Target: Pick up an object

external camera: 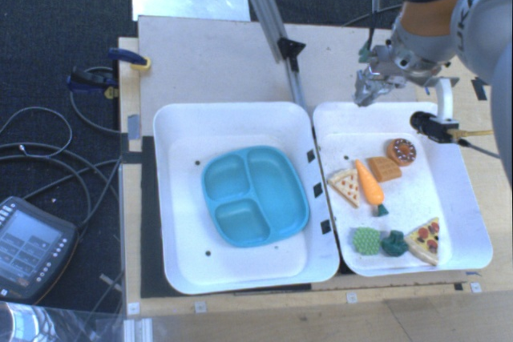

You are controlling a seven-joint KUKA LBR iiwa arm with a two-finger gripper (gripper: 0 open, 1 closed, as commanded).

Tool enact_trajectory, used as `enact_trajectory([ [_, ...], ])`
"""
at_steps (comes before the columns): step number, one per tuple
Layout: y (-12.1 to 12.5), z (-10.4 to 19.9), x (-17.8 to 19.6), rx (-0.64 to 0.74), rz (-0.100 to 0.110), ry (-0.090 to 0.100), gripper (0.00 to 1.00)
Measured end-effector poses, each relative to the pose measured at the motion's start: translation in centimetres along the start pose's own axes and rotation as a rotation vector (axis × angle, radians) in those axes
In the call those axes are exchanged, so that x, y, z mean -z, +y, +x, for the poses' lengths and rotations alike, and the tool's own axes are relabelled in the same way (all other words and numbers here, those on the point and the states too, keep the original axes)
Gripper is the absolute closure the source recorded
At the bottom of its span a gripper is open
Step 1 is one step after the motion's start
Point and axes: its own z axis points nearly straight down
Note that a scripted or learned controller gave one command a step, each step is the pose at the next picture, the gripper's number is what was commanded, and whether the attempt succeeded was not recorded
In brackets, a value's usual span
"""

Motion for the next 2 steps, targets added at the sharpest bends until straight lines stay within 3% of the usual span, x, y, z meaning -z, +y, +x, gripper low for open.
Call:
enact_trajectory([
  [2, -3.9, 10.0, -1.5, 0.000, 0.002, 0.000, 1.00],
])
